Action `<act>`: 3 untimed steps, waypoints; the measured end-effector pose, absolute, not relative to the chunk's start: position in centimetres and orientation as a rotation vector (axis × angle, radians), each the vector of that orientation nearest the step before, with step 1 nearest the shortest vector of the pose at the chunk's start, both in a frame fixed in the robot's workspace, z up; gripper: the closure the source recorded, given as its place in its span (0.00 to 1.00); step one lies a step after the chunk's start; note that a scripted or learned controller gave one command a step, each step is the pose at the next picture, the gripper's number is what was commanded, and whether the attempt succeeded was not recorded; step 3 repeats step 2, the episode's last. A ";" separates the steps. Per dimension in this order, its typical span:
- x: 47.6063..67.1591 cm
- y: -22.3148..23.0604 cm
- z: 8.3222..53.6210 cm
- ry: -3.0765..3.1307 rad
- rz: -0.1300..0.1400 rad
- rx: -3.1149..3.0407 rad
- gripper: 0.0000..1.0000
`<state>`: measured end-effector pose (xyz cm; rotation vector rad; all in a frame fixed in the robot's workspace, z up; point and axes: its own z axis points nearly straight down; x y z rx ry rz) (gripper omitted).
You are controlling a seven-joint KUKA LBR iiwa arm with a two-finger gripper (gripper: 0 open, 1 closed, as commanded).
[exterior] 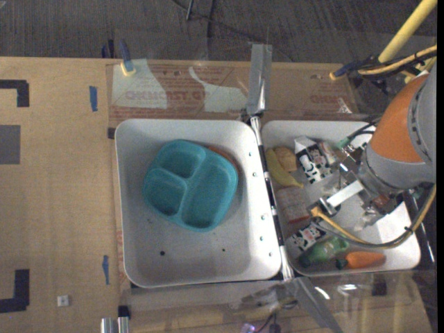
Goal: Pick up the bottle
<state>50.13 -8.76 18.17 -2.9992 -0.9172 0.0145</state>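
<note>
A green bottle (pixel 323 250) lies on its side near the front edge of the right bin (pixel 409 252), its neck pointing left. An orange carrot (pixel 364 259) lies just to its right, and a cow-patterned carton (pixel 308 234) touches its upper left side. My gripper (pixel 365 210) hangs over the middle of the right bin, behind and to the right of the bottle and apart from it. The wrist and its fittings hide the gripper's tips.
A yellow banana (pixel 283 166) and a second cow-patterned carton (pixel 312 159) lie at the back of the right bin. A teal divided plate (pixel 191 184) rests in the left bin (pixel 173 262). The bins' shared wall (pixel 267 200) runs between them.
</note>
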 end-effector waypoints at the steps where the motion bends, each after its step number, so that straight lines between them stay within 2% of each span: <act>1: 50.1 -8.6 18.9 -0.923 0.026 -2.994 1.00; 2: 50.1 -8.6 18.9 -0.923 0.026 -2.994 0.00; 3: 50.1 -8.6 18.9 -0.923 0.026 -2.994 0.00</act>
